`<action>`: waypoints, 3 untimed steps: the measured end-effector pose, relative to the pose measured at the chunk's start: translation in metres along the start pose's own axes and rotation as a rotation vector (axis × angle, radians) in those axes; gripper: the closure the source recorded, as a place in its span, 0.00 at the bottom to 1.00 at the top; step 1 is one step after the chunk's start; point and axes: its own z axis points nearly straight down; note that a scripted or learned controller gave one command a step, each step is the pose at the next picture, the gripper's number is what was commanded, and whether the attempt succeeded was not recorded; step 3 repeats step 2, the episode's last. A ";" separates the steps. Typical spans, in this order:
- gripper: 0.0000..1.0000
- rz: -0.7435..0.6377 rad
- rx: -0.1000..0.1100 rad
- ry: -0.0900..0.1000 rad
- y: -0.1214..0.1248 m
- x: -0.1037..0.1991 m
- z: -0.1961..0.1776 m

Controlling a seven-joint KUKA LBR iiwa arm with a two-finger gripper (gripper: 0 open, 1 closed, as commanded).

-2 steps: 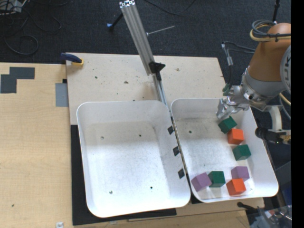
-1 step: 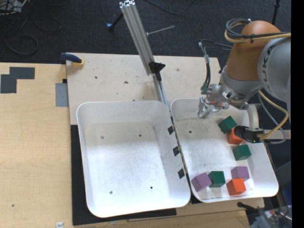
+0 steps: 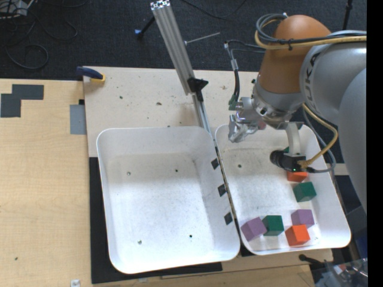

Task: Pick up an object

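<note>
The metal end effector (image 3: 239, 128) of a grey-and-orange robot arm hovers over the far corner of the right-hand shallow white plastic bin (image 3: 257, 184) on the pale wooden counter (image 3: 149, 94), apparently at the approach stage. Whether it is spread wide or narrow cannot be told. Its likely targets lie well apart at the bin's near end: a small purple cube (image 3: 254, 227), a dark green cube (image 3: 273, 224) and an orange cube (image 3: 297, 235). The next move calls for crossing the bin and descending squarely over one. Another orange block (image 3: 296, 174) is partly hidden by the arm's fittings.
</note>
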 end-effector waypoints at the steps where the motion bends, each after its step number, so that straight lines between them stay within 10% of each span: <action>1: 1.00 0.001 -0.001 -0.001 0.012 0.047 -0.008; 3: 1.00 0.001 0.000 0.000 0.015 0.102 -0.016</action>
